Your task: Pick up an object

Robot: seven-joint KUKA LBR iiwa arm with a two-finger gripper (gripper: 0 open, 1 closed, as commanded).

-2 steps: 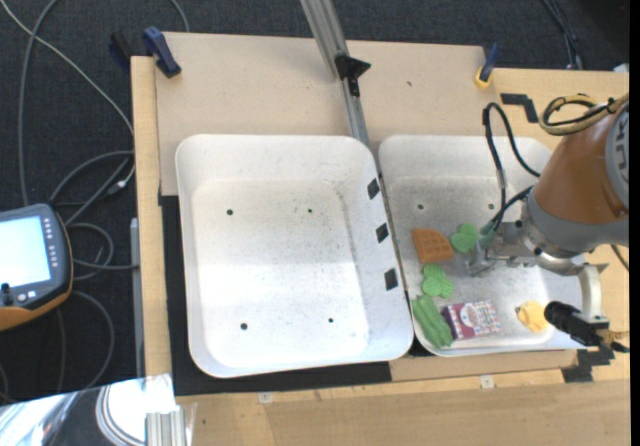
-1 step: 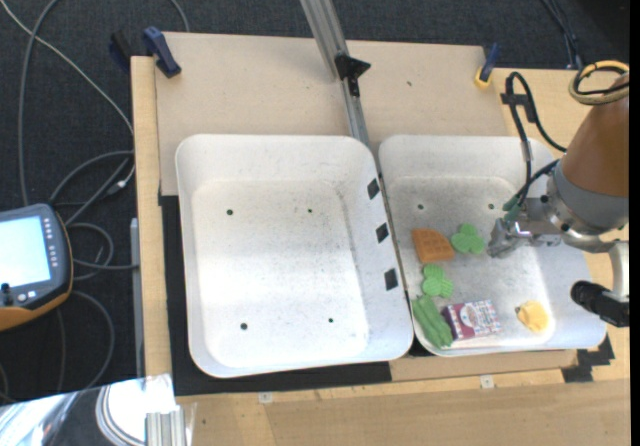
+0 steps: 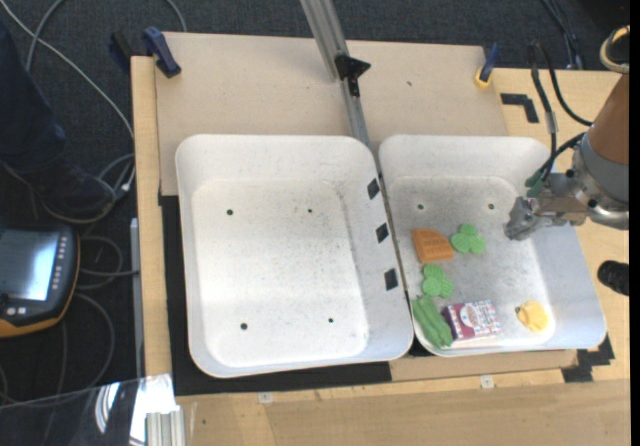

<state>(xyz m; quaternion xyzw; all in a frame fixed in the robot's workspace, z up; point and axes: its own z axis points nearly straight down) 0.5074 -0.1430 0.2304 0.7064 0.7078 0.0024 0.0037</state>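
The right bin (image 3: 500,149) holds several small items: an orange block (image 3: 433,246), a green clover-shaped piece (image 3: 468,240), a second green piece (image 3: 436,282), a long green piece (image 3: 431,322) against the front wall, a red and white packet (image 3: 472,320) and a yellow piece (image 3: 534,315). My gripper (image 3: 520,222) hangs over the right part of this bin, to the right of the green clover-shaped piece and apart from it. Nothing shows between its fingers.
The left bin (image 3: 200,174) lies beside the right one. A metal pole (image 3: 318,9) slants across the bench from the top to the gap between the bins. Blue and yellow clamps (image 3: 160,49) grip the board's far corners. Cables and a pendant lie left of the bench.
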